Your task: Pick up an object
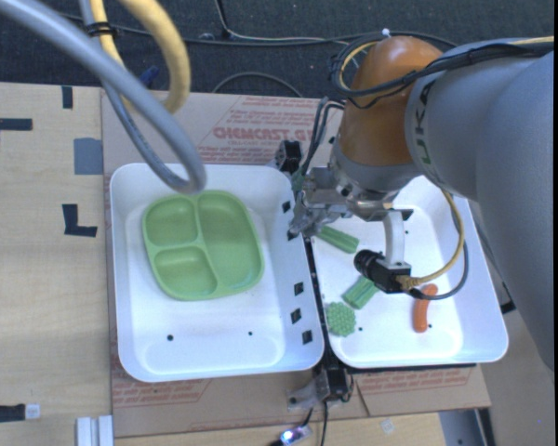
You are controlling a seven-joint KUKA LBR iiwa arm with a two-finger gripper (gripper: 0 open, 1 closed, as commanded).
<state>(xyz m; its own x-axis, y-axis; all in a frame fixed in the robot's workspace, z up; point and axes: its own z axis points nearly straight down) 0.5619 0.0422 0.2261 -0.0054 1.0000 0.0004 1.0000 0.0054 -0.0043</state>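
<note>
The grey arm [484, 128] covers the upper right of the frame, and its gripper [339, 214] hangs over the right bin [479, 328] near the divide; I cannot tell the state of the claw. The left bin [130, 342] holds a green sectioned plate [203, 244]. In the right bin, lower middle, lie a green strip [337, 240], a green block [359, 294], a round green textured piece [340, 320] and a small orange carrot [421, 316], well apart from the others, with bare floor around it.
</note>
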